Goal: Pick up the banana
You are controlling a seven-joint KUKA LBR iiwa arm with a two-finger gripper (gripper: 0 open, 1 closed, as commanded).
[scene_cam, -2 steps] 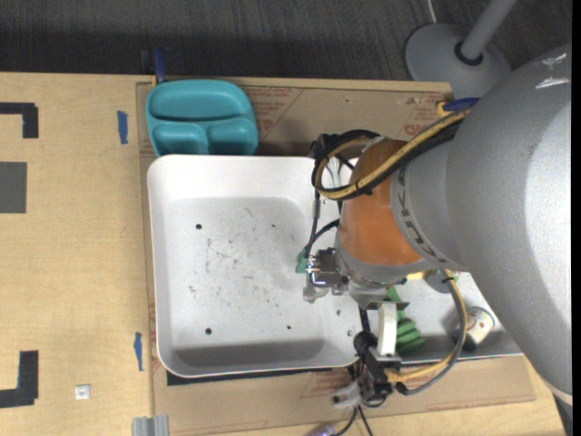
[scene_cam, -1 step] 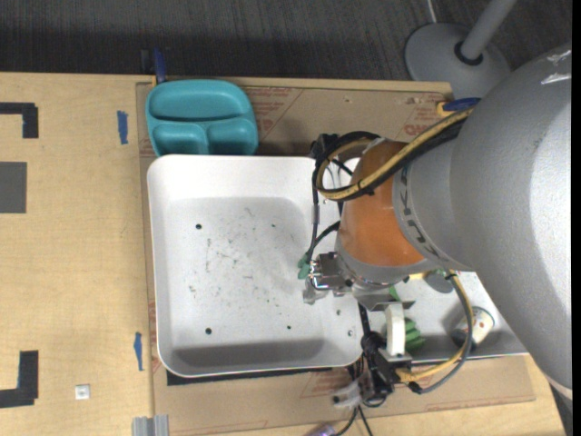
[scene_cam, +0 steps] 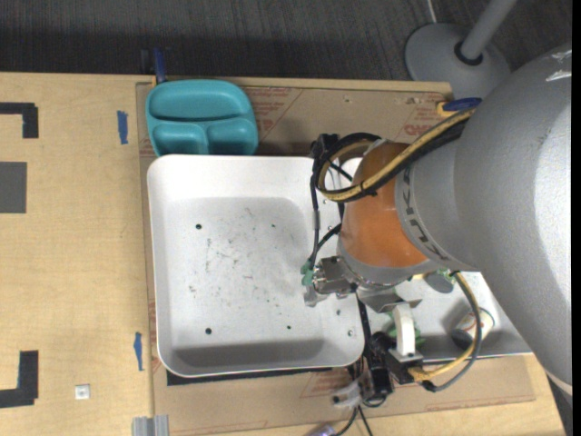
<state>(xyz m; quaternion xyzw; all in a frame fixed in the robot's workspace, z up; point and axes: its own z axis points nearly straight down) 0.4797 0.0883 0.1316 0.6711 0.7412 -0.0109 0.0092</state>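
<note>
My grey arm with its orange band [scene_cam: 386, 216] reaches in from the right and hangs over the right bin, covering most of it. The wrist hardware [scene_cam: 327, 278] sits just past the left bin's right rim. The gripper's own tips are hidden under the arm. No banana is visible in the left bin [scene_cam: 172, 198], whose floor shows only scuff marks.
A teal divided tray [scene_cam: 201, 116] stands behind the left bin at the bench's back. Cables loop around the wrist and trail toward the front edge. Tan bench surface with black tape marks extends to the left.
</note>
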